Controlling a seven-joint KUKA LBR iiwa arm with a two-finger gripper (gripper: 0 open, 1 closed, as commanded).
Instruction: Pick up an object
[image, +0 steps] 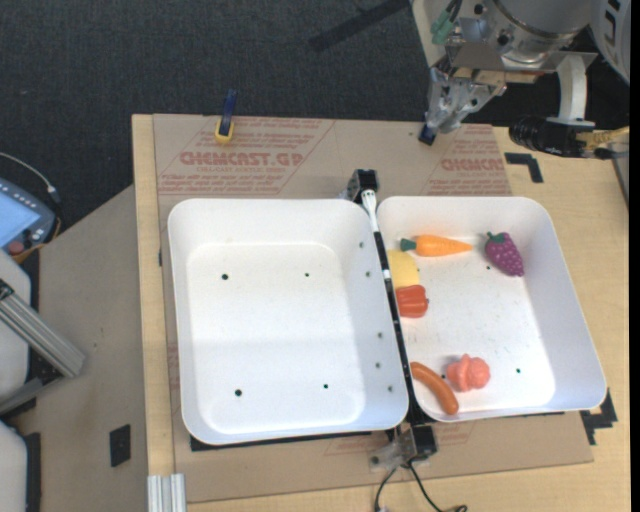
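Fingers (441, 118) hang above the bench, blurred; their opening cannot be told, arm cropped.

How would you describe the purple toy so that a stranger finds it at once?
Look at the right bin, the one with toys in it. Near its far right corner lies a bunch of purple grapes, just right of the orange carrot. It is the one purple, bumpy thing there; its neighbours are orange, red, yellow or pink.

The surface (290, 150) is a light brown board with faded red print on it, and a small yellow and blue clamp (226, 118) stands at its far edge. Dark carpet floor (100, 60) lies around it. Even light falls from above.
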